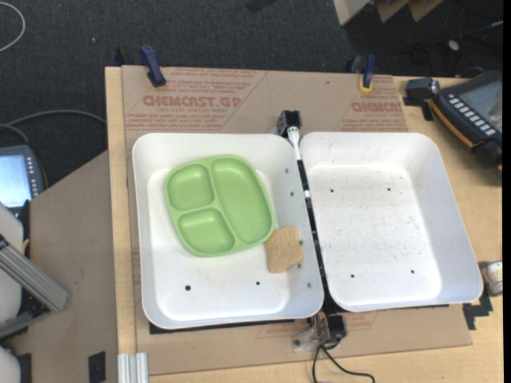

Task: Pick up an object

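Dark carpet surrounds a bench (80, 214) topped with a sheet of brown cardboard (239, 94), printed in red and pinned at its far edge by a blue clamp (152, 65) and a yellow-tipped one (367, 74), presumably so the sheet cannot slide under the bins; nearest me a loose cable (331, 357) trails off the front edge, and the two white bins sit side by side, their inner rims touching along a dark strip (307, 214) that seems to bind them as a pair.

Left bin (160, 294) holds both candidates; a small tan square, like a cracker or sponge piece (283, 250), lies flat toward the front right, its corner touching or just beside the rim of a green divided plate (219, 206), which rests flat near the bin's middle with its three compartments facing up; either could serve as the object to pick, though the tan piece looks the easier pinch, I'd judge, while the plate offers only its thin rim.

Right bin (447, 214) bears only dark specks; a handheld pendant (471, 114) lies at the far right.

Of the gripper's fingers I cannot tell the state; the pick appears not yet begun.
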{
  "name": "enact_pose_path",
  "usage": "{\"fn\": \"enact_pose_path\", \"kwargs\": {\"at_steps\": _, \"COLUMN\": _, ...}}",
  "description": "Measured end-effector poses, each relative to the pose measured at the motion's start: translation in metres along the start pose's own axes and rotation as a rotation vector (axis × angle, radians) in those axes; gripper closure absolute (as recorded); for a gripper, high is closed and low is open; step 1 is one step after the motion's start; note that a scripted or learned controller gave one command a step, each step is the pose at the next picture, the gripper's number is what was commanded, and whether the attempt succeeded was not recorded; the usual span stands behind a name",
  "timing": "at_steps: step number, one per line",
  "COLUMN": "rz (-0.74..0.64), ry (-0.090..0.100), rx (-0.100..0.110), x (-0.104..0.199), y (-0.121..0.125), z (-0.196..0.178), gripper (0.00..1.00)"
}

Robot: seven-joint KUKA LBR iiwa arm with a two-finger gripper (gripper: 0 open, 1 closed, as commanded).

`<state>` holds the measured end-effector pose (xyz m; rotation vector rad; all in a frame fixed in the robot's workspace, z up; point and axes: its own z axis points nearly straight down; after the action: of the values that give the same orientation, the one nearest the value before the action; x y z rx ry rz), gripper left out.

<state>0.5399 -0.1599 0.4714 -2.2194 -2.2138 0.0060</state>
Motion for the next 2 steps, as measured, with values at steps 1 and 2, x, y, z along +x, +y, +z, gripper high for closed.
{"fn": "enact_pose_path", "kwargs": {"at_steps": 1, "rz": 0.001, "ry": 0.002, "rx": 0.007, "x": -0.001, "y": -0.045, "z": 0.118, "gripper": 1.00}}
{"fn": "enact_pose_path", "kwargs": {"at_steps": 2, "rz": 0.000, "ry": -0.007, "rx": -0.011, "x": -0.060, "y": 0.015, "z": 0.146, "gripper": 1.00}}
